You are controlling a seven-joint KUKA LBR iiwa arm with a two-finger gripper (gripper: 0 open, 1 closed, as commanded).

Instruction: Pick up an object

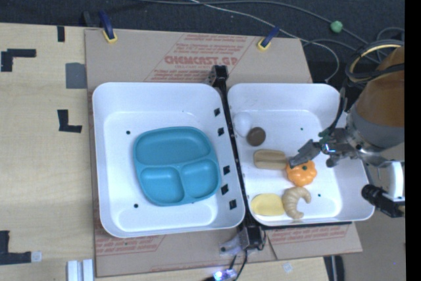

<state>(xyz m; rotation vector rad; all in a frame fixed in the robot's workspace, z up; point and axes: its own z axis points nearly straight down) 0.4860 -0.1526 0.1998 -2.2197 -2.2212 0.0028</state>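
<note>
Bench [39, 161] carries two white bins: left bin [108, 108] has a blue divided tray [176, 164], right bin [289, 97] the small items. Nothing lifted yet. Gripper [304, 156] hovers low just above the orange pumpkin toy [301, 174]; can't tell how wide the fingers are, nothing visibly between them. Tight: tan block [268, 159], croissant [296, 199] crowd it; bin's upper half open.
</note>
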